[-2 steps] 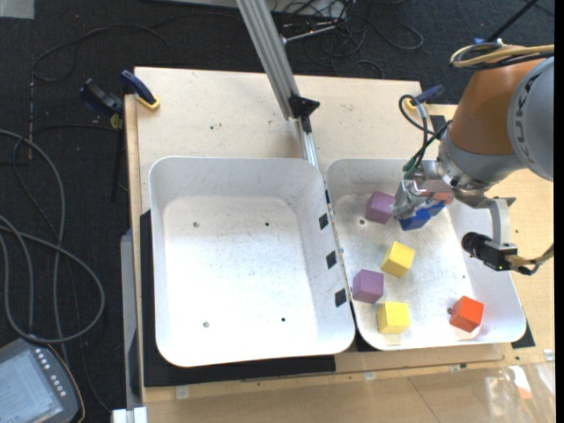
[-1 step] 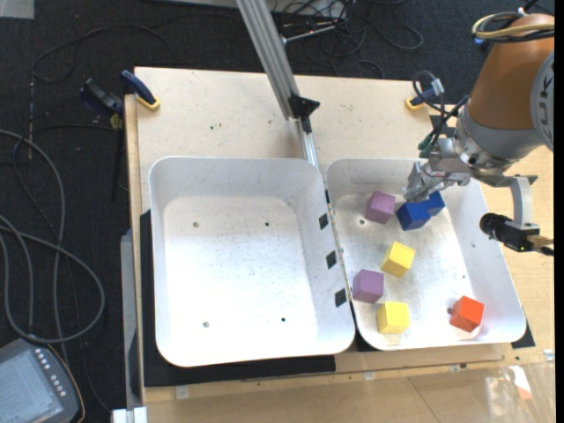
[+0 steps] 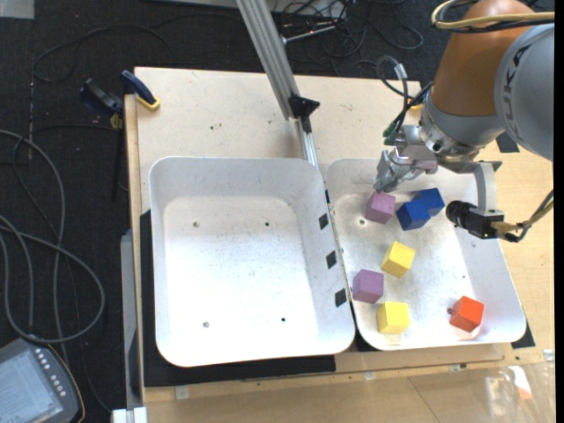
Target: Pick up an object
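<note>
Six blocks in right bin (image 3: 502,271), gripper (image 3: 389,181) low at its far edge, just above a purple block (image 3: 381,207) beside blue block (image 3: 419,209), jaws' state cannot be told, left bin (image 3: 167,236) alongside.

Arm: rounded grey casing (image 3: 529,69) with dark lettering, broad glossy orange band (image 3: 471,55) above the wrist. Thin yellow-and-black cables (image 3: 458,7) loop over the band at 12 o'clock. Small metallic silver two-finger gripper (image 3: 388,181); black cylindrical fitting (image 3: 467,217) at 3 o'clock of it.
</note>
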You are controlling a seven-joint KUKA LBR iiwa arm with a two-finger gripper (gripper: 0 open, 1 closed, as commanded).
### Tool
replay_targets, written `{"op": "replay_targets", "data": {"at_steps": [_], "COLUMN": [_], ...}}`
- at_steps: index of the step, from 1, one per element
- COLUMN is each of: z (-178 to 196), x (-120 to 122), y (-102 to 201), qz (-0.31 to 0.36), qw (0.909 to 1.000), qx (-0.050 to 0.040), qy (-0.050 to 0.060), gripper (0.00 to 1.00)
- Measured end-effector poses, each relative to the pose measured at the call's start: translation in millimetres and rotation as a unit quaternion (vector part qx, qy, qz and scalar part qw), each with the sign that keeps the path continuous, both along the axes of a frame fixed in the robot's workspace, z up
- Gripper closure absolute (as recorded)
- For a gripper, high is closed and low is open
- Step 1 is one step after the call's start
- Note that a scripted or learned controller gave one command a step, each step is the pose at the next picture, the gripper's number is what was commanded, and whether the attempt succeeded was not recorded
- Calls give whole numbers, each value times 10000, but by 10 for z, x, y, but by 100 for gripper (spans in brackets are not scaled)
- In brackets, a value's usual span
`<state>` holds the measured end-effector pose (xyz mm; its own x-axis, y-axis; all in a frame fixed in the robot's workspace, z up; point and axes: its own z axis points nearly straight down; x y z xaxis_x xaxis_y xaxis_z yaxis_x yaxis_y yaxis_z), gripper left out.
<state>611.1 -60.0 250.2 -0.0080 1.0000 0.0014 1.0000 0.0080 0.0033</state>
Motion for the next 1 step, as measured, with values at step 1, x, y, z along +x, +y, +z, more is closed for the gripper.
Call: {"op": "replay_targets", "data": {"at_steps": [1], "z": [-33], "x": [136], "y": [439], "qz": [-3], "qw": [10000], "qx": [-6], "qy": [6], "gripper": [100]}}
